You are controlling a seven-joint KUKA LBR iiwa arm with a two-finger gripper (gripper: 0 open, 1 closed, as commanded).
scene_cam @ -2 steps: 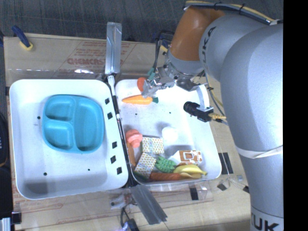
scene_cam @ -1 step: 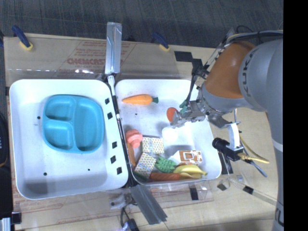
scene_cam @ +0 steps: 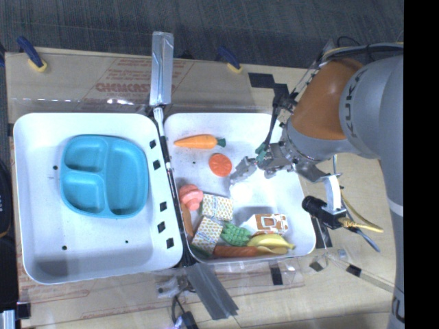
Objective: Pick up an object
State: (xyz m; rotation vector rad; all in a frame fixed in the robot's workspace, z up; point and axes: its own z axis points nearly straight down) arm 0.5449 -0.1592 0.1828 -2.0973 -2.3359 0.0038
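Observation:
My gripper (scene_cam: 255, 166) hangs over the middle of the right bin (scene_cam: 288, 125), open, with nothing between its fingers. Its left finger (scene_cam: 240, 170) ends just right of a small round orange fruit (scene_cam: 219, 164). A carrot (scene_cam: 198, 142) lies at the back of the bin. Piled along the front are a pink toy (scene_cam: 191, 197), two patterned boxes (scene_cam: 217, 207) (scene_cam: 206, 233), a green piece (scene_cam: 235, 234), a banana (scene_cam: 271, 242), a small orange-and-white carton (scene_cam: 269, 222) and a reddish sausage (scene_cam: 235, 251).
The left bin (scene_cam: 34, 204) holds a blue divided plate (scene_cam: 104, 175). A metal bar (scene_cam: 161, 67) rises at the divider between the bins. The grey arm with its orange band (scene_cam: 326, 101) reaches in over the right bin's right rim.

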